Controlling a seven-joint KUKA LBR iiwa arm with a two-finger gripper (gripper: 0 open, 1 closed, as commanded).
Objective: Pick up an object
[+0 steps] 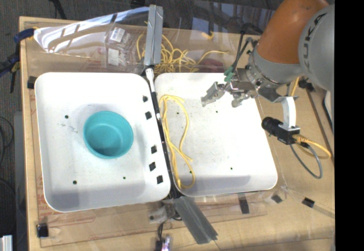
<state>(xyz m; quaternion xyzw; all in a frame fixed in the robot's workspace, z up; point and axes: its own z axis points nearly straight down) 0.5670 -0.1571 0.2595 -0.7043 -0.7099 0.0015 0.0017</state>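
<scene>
Looks down at a slant on a wooden desk [318, 198] bearing two shallow white bins side by side; finds a teal bowl [108, 134] sitting upright, mouth up, near the middle of the left bin [48, 130], clear of every wall; finds a yellow cord [170, 97] in the right bin [239, 153], looping down that bin's left side close to the seam between the bins and climbing over the far rim into a yellow tangle [170, 57] on the desk behind; notes a sheet of clear plastic [85, 33] lying crumpled beyond the left bin.

Reaches in from the right with the grey arm [293, 22], orange band above the wrist; hangs the end effector [224, 95] over the far part of the right bin, near its far rim; shows the fingers [210, 95] spread apart with nothing between them; sits to the right of the cord's upper loop, not touching it, and well apart from the bowl across the seam.
</scene>
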